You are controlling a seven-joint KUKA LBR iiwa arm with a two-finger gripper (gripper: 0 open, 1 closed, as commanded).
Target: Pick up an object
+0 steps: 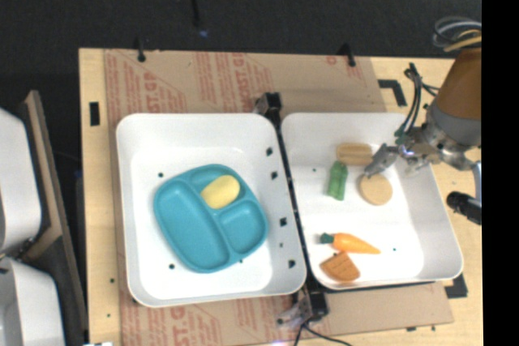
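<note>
I have the gripper (379, 166) hanging low over the right bin (430, 255), and I'm taking the round tan disc (375, 190) as my landmark, since it sits just under the tip and looks like the piece to go for. The view is too small and blurred there for me to say how the tool is set, so I cannot tell, and I see nothing carried by it.

Relative to the disc: a tan block (354, 153) lies just above and a little left of it, a green piece (337, 180) stands just to its left, and an orange carrot (353, 242) lies well below it with a brown wedge (340, 268) just below that, close to the bin's front rim. Far to the disc's left, in the other bin (134, 174), a blue divided plate (195, 231) holds a yellow lump (220, 191) in its upper compartment.

My guess is the disc is a light, stiff toy food, probably smooth plastic and so a bit slippery. Lying flat, it gives little height to catch. I would pinch it across its width, straight down at the middle, keeping away from the green piece so I don't nudge it.
</note>
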